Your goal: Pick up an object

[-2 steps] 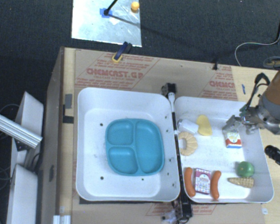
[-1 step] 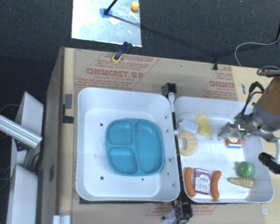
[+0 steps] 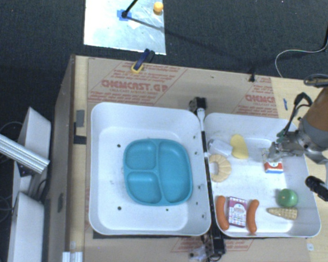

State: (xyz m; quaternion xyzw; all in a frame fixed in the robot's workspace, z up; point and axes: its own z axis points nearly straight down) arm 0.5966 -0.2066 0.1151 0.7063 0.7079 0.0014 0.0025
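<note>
Small red, white and blue carton (image 3: 273, 167): 1, lying in right bin (image 3: 314, 222), upper right part, directly under gripper (image 3: 275, 156). Same bin, counted: 1 yellow piece (image 3: 239, 147), 1 white piece (image 3: 220, 146), 1 tan ring-shaped piece (image 3: 221, 167), 2 sausages (image 3: 221, 212) (image 3: 252, 216) flanking 1 red-and-white box (image 3: 237, 211), 1 green ball (image 3: 287, 197), 1 cone (image 3: 282, 212). Left bin (image 3: 104, 151): 1 blue divided tray (image 3: 156, 171), 3 compartments.

Arm (image 3: 324, 119) entering from right, wrist bent down over right bin. Fingertips at or just above carton's top; contact possibly made, not resolvable. Finger spacing impossible to judge; carton not seen between fingers.
</note>
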